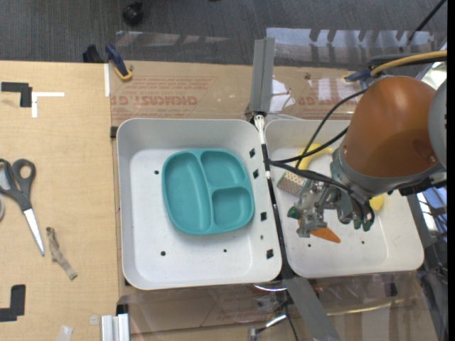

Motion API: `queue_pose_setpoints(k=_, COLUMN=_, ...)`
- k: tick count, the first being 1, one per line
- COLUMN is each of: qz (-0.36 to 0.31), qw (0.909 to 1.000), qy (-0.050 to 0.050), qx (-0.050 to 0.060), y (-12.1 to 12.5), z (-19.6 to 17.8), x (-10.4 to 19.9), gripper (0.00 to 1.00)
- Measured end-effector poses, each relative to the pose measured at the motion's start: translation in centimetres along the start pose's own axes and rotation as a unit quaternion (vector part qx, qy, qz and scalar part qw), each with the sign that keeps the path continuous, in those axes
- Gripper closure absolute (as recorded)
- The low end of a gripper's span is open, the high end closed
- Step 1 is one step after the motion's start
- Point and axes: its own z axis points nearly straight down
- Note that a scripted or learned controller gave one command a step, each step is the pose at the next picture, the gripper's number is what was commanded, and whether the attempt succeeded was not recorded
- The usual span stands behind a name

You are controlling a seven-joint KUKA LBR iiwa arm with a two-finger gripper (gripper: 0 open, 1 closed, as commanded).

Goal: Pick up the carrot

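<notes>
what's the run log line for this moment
arm: over right bin | gripper: low, beside carrot | carrot: on bin floor | left bin: teal plate

arm (391, 130) bent downward, gripper (313, 219) lowered

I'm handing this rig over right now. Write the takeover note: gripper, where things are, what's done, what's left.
Gripper: low in the right bin, just above the carrot; grip state unclear.
Carrot: lying on the right bin's floor, partly under the gripper.
Teal plate: in the left bin, not involved.
Done: arm is positioned at the carrot.
Left: confirm a grasp, then lift the carrot.
</notes>
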Motion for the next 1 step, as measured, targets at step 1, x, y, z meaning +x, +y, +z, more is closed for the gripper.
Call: queue_pose_setpoints(k=1, qz=-0.149, qw=0.9888, qy=-0.002, qx=0.000, y=-4.94, z=-4.81, x=-0.47, gripper=1.00)
